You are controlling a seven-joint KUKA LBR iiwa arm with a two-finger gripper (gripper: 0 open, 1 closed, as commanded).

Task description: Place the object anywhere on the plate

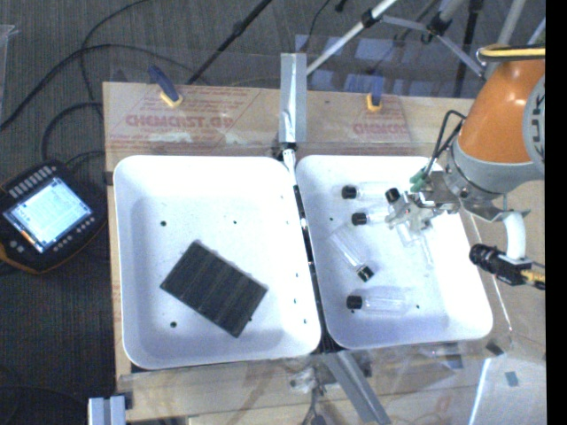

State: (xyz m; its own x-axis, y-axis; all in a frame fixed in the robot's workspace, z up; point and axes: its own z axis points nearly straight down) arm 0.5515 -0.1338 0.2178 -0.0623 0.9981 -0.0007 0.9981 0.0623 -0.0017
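A dark ribbed rectangular plate lies flat and turned at an angle in the left bin, toward its front. Several clear vials with black caps lie in the right bin: one at the front, one near the middle, and one further back. Two more black caps sit near the back. My gripper hangs over the right bin's back right part, just right of the rear vials. Nothing is visibly held in it.
The grey arm with its orange band reaches in from the right over the right bin's edge. A metal divider post stands behind the seam between the bins. A pendant with a lit screen lies left of the bench.
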